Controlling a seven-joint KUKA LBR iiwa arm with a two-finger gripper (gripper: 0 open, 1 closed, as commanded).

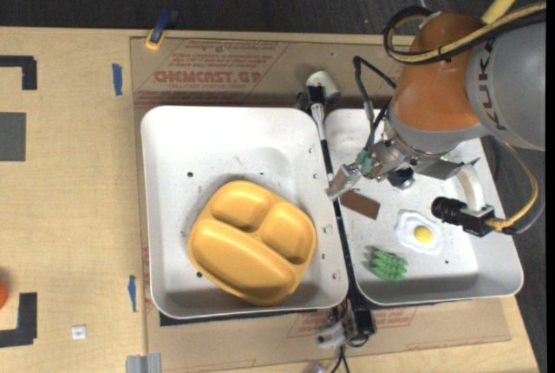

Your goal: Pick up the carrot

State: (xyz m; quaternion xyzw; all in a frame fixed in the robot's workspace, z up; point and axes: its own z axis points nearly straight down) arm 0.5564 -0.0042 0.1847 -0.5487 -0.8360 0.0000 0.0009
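Two white bins sat side by side. The left bin point(165, 189) held a big yellow bread loaf point(251, 239). Over the right bin point(499, 271) hung the gripper point(349, 179), near the middle wall. I could not tell its state. Below lay a brown bar point(360, 205), a fried egg point(421, 233) and a green veggie point(388, 265). I could not pick out a carrot.

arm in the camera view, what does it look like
The arm is grey with dark lettering on its side and a wide orange band above the wrist. A yellow hose and black cables loop around it. The tool is small, metallic, with green parts.
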